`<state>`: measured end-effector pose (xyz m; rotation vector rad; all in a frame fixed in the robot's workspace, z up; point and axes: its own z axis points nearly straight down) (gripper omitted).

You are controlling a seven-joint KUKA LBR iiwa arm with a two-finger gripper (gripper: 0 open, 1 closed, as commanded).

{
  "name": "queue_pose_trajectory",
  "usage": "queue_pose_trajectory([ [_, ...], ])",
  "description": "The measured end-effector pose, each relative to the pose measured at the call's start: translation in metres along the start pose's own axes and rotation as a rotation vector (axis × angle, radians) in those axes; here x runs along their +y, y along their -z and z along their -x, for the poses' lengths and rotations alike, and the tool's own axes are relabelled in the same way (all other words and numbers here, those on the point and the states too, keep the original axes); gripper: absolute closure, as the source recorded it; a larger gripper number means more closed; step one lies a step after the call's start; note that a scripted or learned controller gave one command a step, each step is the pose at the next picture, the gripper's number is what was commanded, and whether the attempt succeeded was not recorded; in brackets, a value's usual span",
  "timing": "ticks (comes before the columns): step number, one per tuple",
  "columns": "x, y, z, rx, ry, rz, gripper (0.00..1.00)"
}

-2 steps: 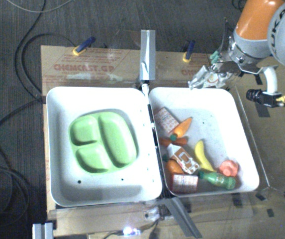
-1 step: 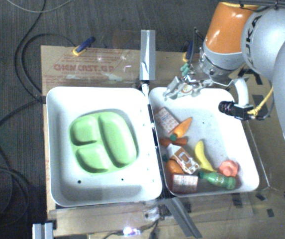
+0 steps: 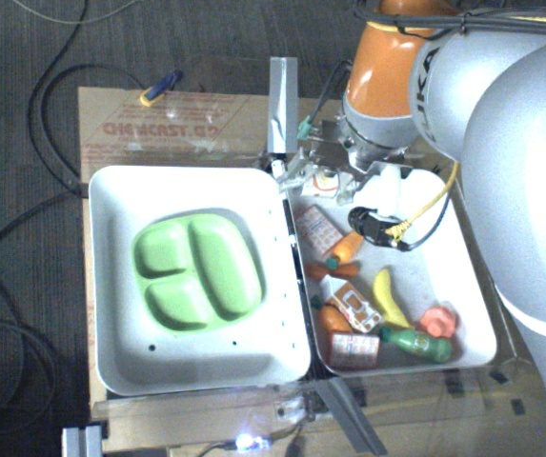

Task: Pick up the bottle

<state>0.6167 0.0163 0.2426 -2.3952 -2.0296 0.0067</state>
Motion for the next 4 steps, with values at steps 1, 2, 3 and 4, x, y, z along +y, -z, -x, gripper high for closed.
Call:
queue_pose_trajectory([
  [1, -0.037, -0.023, -0.048, 0.0, -0.362, -0.002, 1.0],
  [2, 0.026, 0.048, -0.115, -0.003, -0.575, 0.003, 1.0],
  [3, -0.045, 0.0, -0.163, -0.002, -0.73, -0.002, 1.0],
  [4, -0.024, 0.133, -0.215, 0.001, -0.722, 0.0, 1.0],
])
